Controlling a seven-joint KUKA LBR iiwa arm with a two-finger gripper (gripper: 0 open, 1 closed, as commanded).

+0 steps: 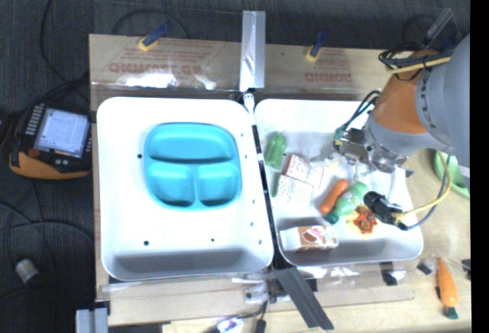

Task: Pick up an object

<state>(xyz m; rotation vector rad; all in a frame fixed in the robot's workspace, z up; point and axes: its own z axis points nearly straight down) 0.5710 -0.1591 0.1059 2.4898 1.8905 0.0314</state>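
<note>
The right bin (397, 247) holds several small objects. A green pepper-like piece (274, 147) lies near its left wall, with two pink-and-white patterned boxes (295, 176) beside it. An orange carrot with a green top (337, 198) lies in the middle, a small red and yellow item (364, 221) sits to its right, and a small carton (316, 237) rests by the front wall. My gripper (348, 143) hangs over the back right part of this bin, just above and behind the carrot. I see nothing held in it.
In the left bin (122, 247) sits a blue divided plate (192, 163). The grey arm with its orange band (397, 106) and yellow cable (428, 205) covers the right bin's right side. A second carrot (447, 289) lies outside on the bench, at the right.
</note>
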